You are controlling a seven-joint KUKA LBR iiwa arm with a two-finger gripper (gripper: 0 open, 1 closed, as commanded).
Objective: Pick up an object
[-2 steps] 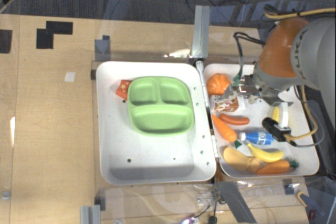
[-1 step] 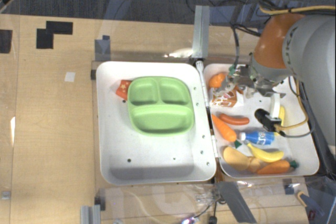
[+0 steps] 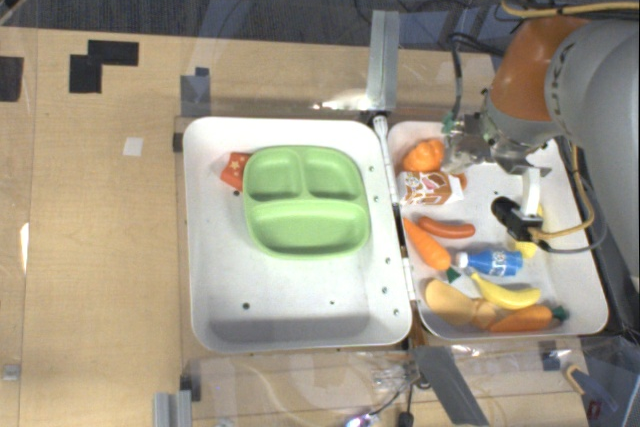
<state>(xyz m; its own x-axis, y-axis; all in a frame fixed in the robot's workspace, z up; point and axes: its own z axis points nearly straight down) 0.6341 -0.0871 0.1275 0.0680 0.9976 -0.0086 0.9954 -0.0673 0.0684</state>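
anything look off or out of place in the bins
One oddity: a red packet in the left bin lies wedged partly under the green divided plate. Nothing looks spilled or damaged.

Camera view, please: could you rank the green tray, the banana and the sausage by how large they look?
1. Green tray, by far the largest.
2. Banana and sausage: they look alike in size, so I would not rank them.

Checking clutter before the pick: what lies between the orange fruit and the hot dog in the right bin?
In the camera view, a white snack packet lies between the orange fruit and the hot dog.
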